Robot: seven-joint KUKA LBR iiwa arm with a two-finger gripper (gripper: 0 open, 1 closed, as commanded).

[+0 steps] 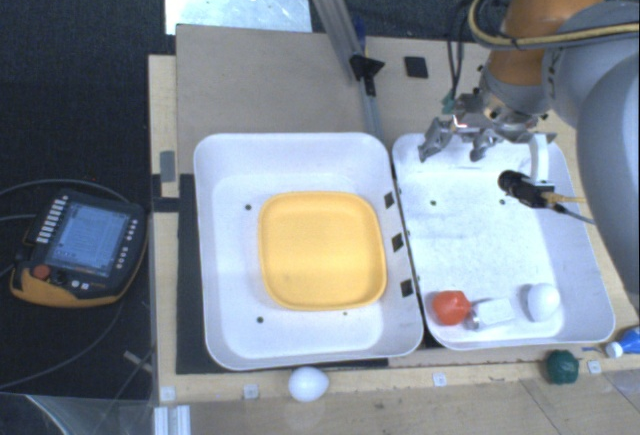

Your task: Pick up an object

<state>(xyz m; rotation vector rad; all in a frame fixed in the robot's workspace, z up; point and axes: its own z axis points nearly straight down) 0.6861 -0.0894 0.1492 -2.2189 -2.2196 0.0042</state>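
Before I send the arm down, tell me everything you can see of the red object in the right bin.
The red object is small, rounded and glossy orange-red, like plastic or rubber. It lies on the floor of the right bin, near its front left corner. Its right side touches or nearly touches a small whitish piece. The gripper is far off at the bin's back edge.

Two bins [210, 253], one yellow plate [322, 249]
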